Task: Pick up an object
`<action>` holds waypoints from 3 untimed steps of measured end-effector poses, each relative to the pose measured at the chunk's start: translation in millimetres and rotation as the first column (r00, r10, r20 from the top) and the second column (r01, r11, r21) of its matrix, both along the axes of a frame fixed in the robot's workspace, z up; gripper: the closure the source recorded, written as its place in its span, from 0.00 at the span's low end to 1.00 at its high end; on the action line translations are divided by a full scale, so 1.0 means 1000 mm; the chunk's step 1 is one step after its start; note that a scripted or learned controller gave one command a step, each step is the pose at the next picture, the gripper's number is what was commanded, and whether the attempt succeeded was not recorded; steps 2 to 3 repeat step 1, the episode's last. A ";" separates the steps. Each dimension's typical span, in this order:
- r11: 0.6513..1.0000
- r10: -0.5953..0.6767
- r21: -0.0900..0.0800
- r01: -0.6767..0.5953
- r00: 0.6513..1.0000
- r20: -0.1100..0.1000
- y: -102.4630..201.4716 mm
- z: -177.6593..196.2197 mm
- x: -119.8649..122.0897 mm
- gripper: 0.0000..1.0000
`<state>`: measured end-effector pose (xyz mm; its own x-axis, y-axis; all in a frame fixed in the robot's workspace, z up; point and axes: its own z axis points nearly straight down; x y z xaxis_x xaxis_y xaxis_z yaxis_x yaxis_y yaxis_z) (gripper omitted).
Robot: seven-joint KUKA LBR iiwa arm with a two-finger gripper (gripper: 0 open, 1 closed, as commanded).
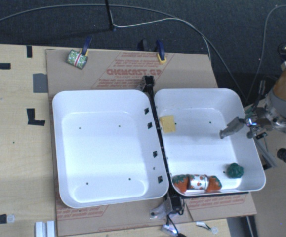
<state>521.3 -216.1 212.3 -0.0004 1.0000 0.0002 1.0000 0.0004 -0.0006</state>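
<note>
1. Objects you could pick all lie in the right bin point(202, 95): a yellow block point(168, 124) sits near its left wall, close to the divider between the two bins.
2. Along the near wall of that bin you have an orange and white object point(198, 182) lying on its side, with a green end pointing toward the divider.
3. Just beside it, toward the near right corner, you will see a small dark green lump point(234, 170) — apart from the orange and white object, not touching it.
4. The gripper point(230, 129) reaches in over the right rim of the right bin, with one grey finger slanting down toward the bin floor; whether its fingers are spread or closed you cannot tell from this angle.
5. Nothing shows between the fingers, and the gripper is well apart from the yellow block and from the green lump below it.
6. The left bin point(103, 147) lies beside the right one on a cardboard sheet point(128, 70) — on that sheet's far left corner rests a small green and white item point(77, 59)
</note>
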 end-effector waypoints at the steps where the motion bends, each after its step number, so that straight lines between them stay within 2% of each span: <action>1: 1.000 -0.002 0.002 0.002 1.000 -0.008 -0.007 -0.110 -0.027 0.00; 3: 1.000 -0.002 0.002 0.002 1.000 -0.008 -0.007 -0.110 -0.027 0.00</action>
